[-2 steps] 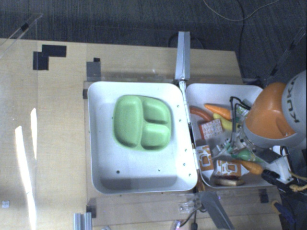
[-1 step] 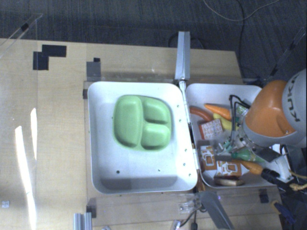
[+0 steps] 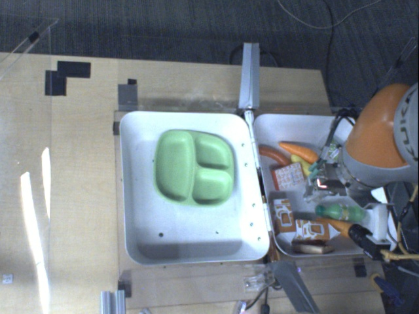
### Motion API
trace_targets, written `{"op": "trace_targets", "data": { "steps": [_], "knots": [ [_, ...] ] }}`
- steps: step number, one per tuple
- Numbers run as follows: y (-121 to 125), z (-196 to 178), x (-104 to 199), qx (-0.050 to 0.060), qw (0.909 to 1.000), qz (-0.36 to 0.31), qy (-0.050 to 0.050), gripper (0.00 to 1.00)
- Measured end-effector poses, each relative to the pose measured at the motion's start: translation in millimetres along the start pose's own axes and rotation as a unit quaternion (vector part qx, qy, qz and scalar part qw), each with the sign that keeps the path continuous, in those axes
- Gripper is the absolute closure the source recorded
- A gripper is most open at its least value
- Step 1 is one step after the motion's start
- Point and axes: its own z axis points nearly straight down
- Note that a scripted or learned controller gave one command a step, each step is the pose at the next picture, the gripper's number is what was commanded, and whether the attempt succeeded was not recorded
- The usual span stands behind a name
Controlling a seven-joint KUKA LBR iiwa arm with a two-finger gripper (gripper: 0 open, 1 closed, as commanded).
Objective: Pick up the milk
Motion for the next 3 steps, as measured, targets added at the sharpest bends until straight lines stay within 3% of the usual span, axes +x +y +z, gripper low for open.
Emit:
{"op": "trace_targets", "data": {
  "steps": [1, 2, 3],
  "knots": [
    [-0.1, 0.2, 0.1, 0.000, 1.0000, 0.000, 0.000, 0.00],
    [9.0, 66.7, -9.5, -0.014, 0.9947, -0.101, 0.000, 0.00],
    [16.7, 73.9, -11.8, -0.025, 0.9760, -0.216, -0.001, 0.00]
  ]
}}
